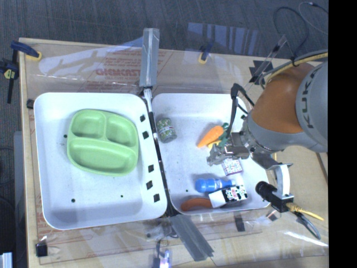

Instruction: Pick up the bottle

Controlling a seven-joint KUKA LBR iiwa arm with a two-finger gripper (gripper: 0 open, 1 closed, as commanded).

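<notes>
So far nothing is lifted: the bottle (214, 183) lies on its side near the front wall of the right bin (184, 166), untouched. My tool (226, 151) hangs above and just behind it, beside the carrot (210, 135); I cannot tell its state. Descent, grasp and lift remain.

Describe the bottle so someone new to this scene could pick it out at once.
Look at the right bin, toward its near edge, just below the claw. The bottle lies on its side there, with a blue cap end pointing left and a white and black label. A brown sausage-shaped item lies beside it and an orange carrot sits farther back; only the bottle is blue.
</notes>
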